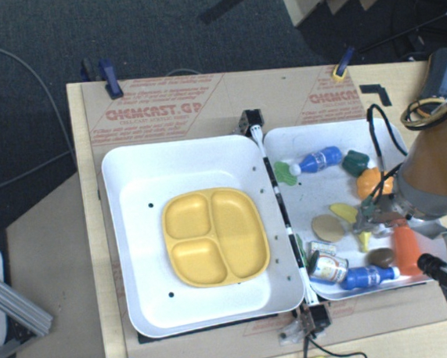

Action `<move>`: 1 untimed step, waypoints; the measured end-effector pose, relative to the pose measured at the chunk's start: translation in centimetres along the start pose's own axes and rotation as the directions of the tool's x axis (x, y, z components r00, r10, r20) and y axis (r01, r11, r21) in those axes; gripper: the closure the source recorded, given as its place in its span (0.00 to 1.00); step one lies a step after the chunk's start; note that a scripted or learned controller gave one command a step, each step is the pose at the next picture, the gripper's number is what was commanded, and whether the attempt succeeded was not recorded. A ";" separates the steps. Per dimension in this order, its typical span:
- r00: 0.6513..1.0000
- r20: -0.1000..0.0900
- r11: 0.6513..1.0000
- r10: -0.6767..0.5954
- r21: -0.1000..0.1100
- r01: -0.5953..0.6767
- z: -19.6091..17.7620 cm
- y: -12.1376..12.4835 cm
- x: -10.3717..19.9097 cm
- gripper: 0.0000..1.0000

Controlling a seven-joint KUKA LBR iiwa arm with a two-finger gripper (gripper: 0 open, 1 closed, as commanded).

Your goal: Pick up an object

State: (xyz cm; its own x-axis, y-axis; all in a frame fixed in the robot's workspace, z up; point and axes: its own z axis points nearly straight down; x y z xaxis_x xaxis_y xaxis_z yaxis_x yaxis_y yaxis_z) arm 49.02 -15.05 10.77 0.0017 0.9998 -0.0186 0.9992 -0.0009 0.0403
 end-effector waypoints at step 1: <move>1.000 -0.017 0.999 -0.002 0.037 0.003 -7.3 6.3 -3.1 1.00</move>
